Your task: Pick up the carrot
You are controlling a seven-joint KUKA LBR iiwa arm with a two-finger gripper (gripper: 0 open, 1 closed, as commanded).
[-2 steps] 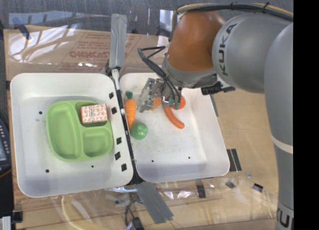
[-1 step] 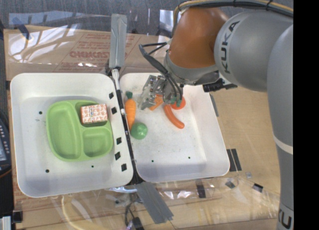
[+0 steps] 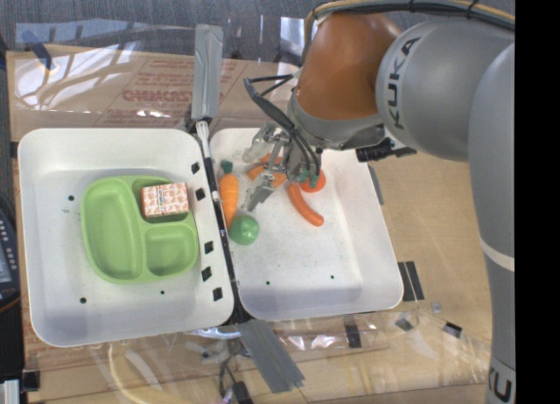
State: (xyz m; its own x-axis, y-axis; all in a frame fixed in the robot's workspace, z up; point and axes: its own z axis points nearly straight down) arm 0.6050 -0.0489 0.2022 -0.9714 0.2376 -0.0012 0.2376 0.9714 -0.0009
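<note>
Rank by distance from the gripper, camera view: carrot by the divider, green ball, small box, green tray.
From the gripper:
1. carrot, right bin, beside the divider
2. green ball, just below the carrot
3. small box, left bin, in the tray's upper compartment
4. green tray, around the box, reaching farther left

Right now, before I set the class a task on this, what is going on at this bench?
A grey robot arm reaches in from the right over the right-hand bin, its gripper low among some toy food. A carrot lies by that bin's left wall with a green ball just below it, and another orange piece lies to the right. Nothing is visibly held. The left bin holds a green tray with a small box in it.
</note>
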